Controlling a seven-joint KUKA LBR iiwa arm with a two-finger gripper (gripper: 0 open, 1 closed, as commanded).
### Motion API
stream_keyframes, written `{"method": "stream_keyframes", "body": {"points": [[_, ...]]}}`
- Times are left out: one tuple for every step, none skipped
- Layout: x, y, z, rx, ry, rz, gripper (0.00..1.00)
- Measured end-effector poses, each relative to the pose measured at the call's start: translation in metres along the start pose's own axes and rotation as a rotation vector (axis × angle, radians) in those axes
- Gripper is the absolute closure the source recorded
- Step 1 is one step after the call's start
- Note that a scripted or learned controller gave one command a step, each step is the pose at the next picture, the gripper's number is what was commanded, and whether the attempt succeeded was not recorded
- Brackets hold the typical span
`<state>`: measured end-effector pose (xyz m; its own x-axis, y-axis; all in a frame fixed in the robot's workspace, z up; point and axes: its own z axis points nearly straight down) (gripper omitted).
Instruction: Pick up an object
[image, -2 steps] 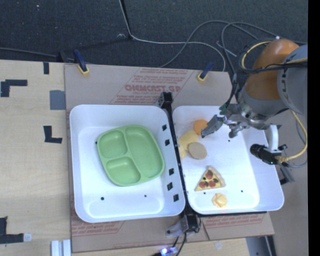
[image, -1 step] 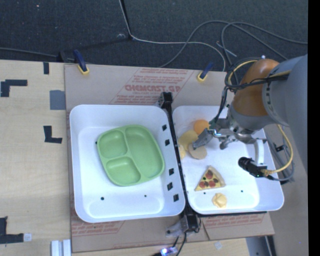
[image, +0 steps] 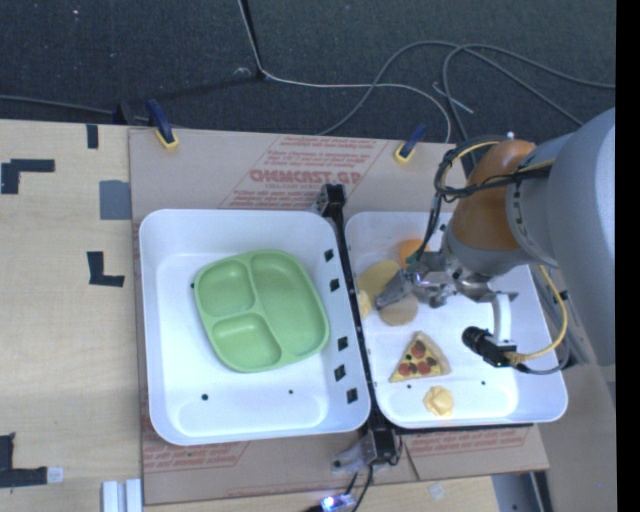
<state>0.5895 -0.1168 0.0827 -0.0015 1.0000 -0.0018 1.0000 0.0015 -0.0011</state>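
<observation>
Down in the right bin (image: 540, 405), the gripper (image: 400, 295) hovers over a tan round piece (image: 380, 280) beside an orange piece (image: 409, 248); whether its jaws are parted cannot be told. Nearby lie a pizza slice (image: 420, 358) and a small yellow lump (image: 438, 401). These look like light, stiff, smooth toy foods, best pinched across their edges.

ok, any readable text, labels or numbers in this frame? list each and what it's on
Red print on the cardboard sheet under the bins, seen upside down: too blurred to read for certain.
Fainter red print at the cardboard's lower edge: unreadable.
Green divided plate, toy pizza slice, white bins: no text visible.
</observation>
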Motion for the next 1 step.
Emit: {"method": "stream_keyframes", "body": {"points": [[0.0002,0.0009,-0.0127,-0.002,0.0,-0.001,1.0]]}}
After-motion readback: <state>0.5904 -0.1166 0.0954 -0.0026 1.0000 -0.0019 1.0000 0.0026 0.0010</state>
